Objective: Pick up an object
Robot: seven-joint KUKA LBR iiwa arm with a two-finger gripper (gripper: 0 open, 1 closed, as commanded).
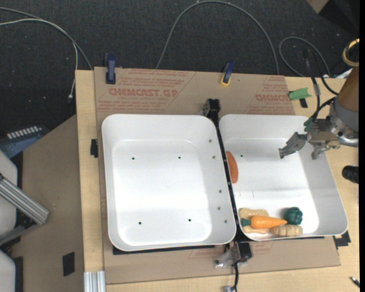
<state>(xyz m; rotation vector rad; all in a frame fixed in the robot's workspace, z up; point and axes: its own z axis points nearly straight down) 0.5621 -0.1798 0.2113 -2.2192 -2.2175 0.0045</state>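
Camera view is looking down at a slant on a cardboard-covered bench (171, 91) bearing two shallow white bins side by side. The left bin (120, 171) is sitting next to the right bin (319, 194), their inner rims touching along a dark divider. The arm (349, 108) is reaching in from the right edge, its gripper (305, 146) hovering over the upper right part of the right bin. Its two fingers are standing spread apart, one (291, 145) pointing toward the bin's middle and the other just beside the bin's right rim, and nothing is lying between them.

An orange oblong object (232, 166) is leaning against the right bin's left wall, well apart from the gripper. At the near edge of that bin a small cluster is lying together: a toy carrot (267, 223) is resting across pale beige pieces (251, 214), and a dark green object (294, 215) is sitting just beside the carrot's tip on the right. A blue clamp (110, 68) and a yellow-tipped clamp (227, 74) are gripping the cardboard's far edge, and thin cables (228, 5) are looping over the dark floor beyond.
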